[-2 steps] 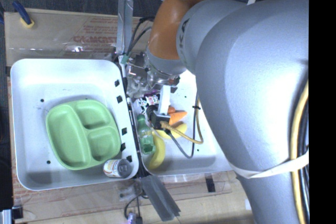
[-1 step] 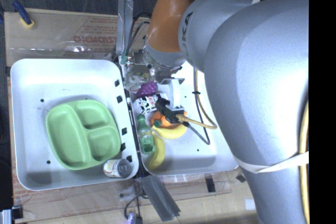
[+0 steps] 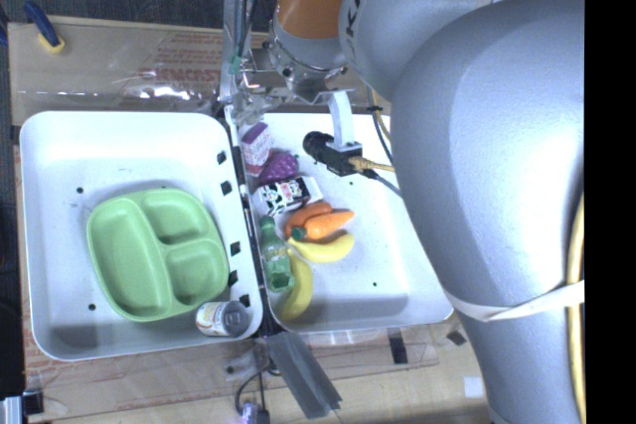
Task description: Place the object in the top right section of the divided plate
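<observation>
Green and sectioned, the divided plate [image 3: 157,253] lies in my left bin [image 3: 60,144], with a small can [image 3: 223,318] just off its 5 o'clock corner. The gripper [image 3: 241,89] hangs at the 12 o'clock end of the wall between the bins; I cannot tell how its jaws stand. In the right bin [image 3: 397,283] I see a purple grape bunch [image 3: 273,164], a carrot [image 3: 320,222], a banana [image 3: 323,248] and a green bottle [image 3: 274,258], clustered along its 9 o'clock wall.
</observation>
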`<state>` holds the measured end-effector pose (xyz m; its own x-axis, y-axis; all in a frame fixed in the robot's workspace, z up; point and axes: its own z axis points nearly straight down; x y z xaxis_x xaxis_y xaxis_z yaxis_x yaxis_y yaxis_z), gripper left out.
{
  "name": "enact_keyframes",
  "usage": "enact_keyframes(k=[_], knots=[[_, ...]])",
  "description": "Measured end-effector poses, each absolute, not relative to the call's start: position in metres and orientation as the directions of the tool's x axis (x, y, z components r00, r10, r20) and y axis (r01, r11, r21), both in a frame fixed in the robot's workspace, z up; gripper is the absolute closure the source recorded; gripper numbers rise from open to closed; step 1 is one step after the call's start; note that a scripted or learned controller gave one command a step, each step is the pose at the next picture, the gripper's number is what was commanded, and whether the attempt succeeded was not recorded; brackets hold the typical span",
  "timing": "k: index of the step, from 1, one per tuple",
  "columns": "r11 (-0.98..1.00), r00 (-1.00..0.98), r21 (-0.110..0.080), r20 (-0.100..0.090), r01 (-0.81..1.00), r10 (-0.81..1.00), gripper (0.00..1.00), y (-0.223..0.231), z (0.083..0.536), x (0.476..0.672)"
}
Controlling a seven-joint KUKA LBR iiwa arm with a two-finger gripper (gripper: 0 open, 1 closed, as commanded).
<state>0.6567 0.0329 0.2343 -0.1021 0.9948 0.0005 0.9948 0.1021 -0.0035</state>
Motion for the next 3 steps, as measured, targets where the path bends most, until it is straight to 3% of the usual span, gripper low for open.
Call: enact_keyframes(k=[1, 2, 3], knots=[[0.118, -0.118, -0.004, 0.0, 0.993, 0.993, 1.0, 0.0867, 0.2272, 0.6563], [0.056, -0.056, -0.003, -0.001, 0.998, 0.998, 1.0, 0.0909, 0.2257, 0.6566], [0.056, -0.056, -0.003, -0.001, 0.998, 0.998, 0.0, 0.0911, 0.2258, 0.6566]])
